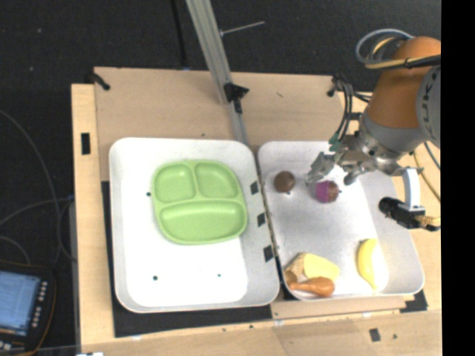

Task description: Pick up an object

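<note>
The right bin (326, 236) holds a small purple round object (326, 191), a brown ball (283, 182), a yellow banana (367, 264), and a yellow wedge with an orange carrot-like piece (313, 276) at its front edge. My gripper (335, 170) hangs over the bin's back part, just above and behind the purple object. Its two fingers (320, 166) stand apart, one to the left of the purple object and one to its upper right. Nothing is lifted between them.
The left bin (141, 273) bears a green divided plate (199, 201). A slanted metal pole (211, 50) rises behind the bins. The arm's grey and orange wrist (401, 87) overhangs the right bin's back right corner.
</note>
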Robot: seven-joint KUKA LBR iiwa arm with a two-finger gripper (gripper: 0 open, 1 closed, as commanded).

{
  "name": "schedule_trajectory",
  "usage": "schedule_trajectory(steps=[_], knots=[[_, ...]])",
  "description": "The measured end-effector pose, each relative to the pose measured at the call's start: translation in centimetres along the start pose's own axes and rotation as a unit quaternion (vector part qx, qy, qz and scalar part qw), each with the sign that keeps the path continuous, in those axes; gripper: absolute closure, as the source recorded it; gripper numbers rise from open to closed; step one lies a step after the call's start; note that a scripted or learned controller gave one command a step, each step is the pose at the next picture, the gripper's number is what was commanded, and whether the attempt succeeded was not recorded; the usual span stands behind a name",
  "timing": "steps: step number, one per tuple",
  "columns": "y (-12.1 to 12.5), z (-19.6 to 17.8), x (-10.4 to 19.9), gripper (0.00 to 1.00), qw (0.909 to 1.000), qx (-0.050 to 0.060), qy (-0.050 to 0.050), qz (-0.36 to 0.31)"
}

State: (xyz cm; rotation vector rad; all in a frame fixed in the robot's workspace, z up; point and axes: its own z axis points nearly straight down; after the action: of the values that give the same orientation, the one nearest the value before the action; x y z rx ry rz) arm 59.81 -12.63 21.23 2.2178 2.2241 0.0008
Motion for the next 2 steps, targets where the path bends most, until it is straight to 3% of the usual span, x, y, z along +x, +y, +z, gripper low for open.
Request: schedule_trajectory(steps=[1, 2], knots=[[0.0, 0.0, 0.0, 0.00, 1.0000, 0.000, 0.000, 0.000], [-0.5, 6.2, -0.1, 0.00, 1.0000, 0.003, 0.000, 0.002]])
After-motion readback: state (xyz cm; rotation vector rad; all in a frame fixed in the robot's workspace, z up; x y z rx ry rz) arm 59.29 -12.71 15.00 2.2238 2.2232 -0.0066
